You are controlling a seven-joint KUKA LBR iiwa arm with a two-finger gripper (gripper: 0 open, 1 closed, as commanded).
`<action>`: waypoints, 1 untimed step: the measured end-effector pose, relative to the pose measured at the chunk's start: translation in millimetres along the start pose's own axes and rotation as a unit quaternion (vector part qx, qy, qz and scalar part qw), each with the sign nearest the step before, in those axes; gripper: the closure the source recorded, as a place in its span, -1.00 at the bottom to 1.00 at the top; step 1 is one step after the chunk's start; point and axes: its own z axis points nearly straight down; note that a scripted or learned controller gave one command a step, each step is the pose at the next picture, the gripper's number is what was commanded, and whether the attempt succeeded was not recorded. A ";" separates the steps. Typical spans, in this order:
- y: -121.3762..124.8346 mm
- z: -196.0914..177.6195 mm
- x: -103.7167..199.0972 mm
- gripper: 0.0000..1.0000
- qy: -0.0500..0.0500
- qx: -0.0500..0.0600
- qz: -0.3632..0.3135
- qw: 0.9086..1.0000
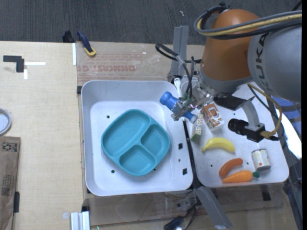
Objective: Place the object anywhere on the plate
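The blue object (168,99) hangs over the right rim of the left bin (91,128), at about 1 o'clock from the teal plate (136,142) and apart from it. It sits at the tip of the gripper (181,108), at the gripper's 10 o'clock, seemingly pinched there, though the cluttered view leaves the grip itself impossible to tell. In the right bin (278,169) lie a banana (218,145), a carrot (237,177), a small can (260,159) and a printed carton (212,117). Both bins rest on the worktop (38,119).
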 end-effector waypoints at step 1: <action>-10.3 23.2 59.4 1.00 0.001 0.002 -0.024 1.000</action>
